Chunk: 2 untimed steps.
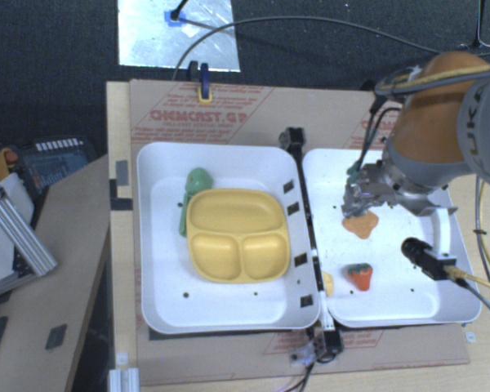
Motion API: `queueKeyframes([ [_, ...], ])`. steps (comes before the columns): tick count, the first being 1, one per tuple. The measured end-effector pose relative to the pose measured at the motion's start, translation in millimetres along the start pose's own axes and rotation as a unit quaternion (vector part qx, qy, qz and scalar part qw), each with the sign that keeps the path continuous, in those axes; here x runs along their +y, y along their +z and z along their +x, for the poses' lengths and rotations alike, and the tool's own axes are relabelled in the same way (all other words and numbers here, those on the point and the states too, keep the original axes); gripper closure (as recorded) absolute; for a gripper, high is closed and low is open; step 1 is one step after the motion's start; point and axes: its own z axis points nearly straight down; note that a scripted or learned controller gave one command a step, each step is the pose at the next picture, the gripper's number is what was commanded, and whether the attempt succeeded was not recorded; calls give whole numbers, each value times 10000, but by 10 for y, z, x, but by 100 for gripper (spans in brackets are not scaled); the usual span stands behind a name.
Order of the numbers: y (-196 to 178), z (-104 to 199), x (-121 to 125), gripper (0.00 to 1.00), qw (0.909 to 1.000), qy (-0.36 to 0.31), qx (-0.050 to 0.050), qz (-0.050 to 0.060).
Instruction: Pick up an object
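My gripper [358, 207] hangs low over the middle of the right bin [392, 305], its tips just above or touching an orange flat piece [363, 225]. I cannot tell whether that piece is between the fingers. A red strawberry-like toy with a green top [359, 275] lies nearer the front of the same bin. A small pale yellow piece [327, 283] rests against the bin's left wall.
The left bin [159, 300] holds a yellow divided tray [235, 235] with a green spoon-shaped object [193, 188] tucked at its back left. A black divider [304, 219] runs between the bins. The arm's orange band [433, 109] looms over the right bin's far side.
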Motion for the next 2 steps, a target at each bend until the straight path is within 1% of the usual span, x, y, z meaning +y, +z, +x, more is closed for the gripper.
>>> queueKeyframes([
  [1,1,564,-156,100,10000,-6,3,4],
  [2,135,1073,-189,100,10000,-4,1,8],
])
